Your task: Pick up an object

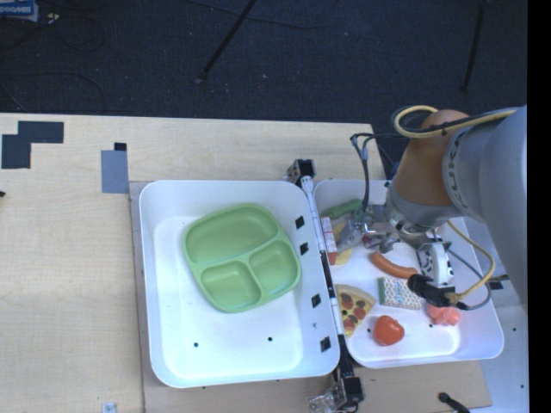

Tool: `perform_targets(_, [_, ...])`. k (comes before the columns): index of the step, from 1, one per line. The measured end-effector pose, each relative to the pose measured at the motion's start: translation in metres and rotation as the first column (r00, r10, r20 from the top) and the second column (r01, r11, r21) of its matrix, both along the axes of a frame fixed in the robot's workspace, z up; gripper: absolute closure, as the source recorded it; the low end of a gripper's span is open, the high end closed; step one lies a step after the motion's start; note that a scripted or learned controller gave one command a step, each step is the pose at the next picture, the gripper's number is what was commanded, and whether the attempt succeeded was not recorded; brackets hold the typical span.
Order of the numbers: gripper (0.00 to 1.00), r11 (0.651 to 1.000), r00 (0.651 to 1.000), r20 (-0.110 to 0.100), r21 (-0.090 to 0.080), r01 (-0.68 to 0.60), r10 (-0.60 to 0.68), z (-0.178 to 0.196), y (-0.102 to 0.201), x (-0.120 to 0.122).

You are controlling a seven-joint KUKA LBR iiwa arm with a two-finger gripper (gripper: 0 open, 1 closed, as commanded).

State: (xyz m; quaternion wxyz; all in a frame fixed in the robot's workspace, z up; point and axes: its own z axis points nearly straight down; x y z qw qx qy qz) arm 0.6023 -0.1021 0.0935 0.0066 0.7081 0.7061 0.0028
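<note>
Wooden bench point(69, 265) — two white bins point(164, 317) side by side.

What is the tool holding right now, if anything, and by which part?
It cannot be told. The tool sits low in the right bin, among the toy food near the hot dog, and the view from above hides whether anything is gripped.

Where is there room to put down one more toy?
The left bin has bare white floor all around the green divided plate, widest below it and along its left wall. The right bin is crowded: pizza slice, red tomato, hot dog, pink piece and the gripper.
</note>
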Motion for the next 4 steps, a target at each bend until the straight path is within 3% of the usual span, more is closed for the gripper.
perform_targets(1, [1.00, 1.000, 1.000, -0.006, 0.006, 0.000, 0.000, 0.009, 0.001, 0.000])
perform_targets(2, [0.00, 1.000, 1.000, -0.006, 0.006, 0.001, -0.001, 0.009, 0.001, -0.001])
perform_targets(3, [0.00, 1.000, 1.000, -0.010, -0.005, 0.000, 0.000, -0.004, 0.007, 0.042])
perform_targets(4, [0.00, 1.000, 1.000, -0.011, -0.005, -0.002, 0.002, -0.003, 0.007, 0.042])
